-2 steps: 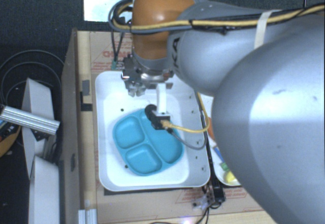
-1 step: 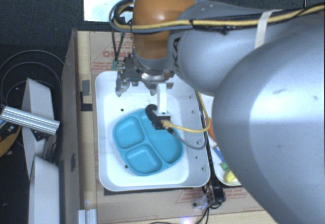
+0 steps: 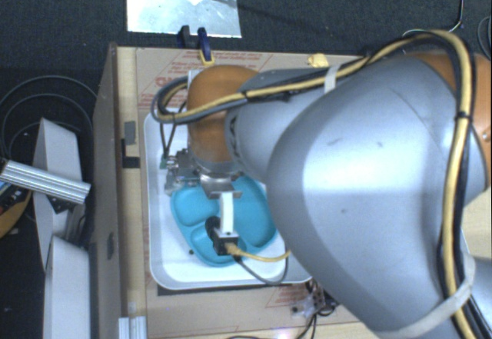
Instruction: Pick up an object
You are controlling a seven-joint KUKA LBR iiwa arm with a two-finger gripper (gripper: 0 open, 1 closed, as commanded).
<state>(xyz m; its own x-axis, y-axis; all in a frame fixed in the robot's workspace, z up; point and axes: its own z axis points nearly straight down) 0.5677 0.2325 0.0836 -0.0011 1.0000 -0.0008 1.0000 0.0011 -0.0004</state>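
Watching pincer [image 3: 203, 190] low in white bin [image 3: 164, 268], right over blue object [image 3: 258, 216] at bin's near end. Apart or clamped, we cannot tell. Object looks unlifted; we judge grasp and lift remain.

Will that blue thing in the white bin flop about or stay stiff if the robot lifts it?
The blue thing looks like moulded plastic with rounded hollows, so it probably stays stiff and feels light. Its smooth surface may be slippery. It lies flat in the white bin, so rolling seems unlikely.
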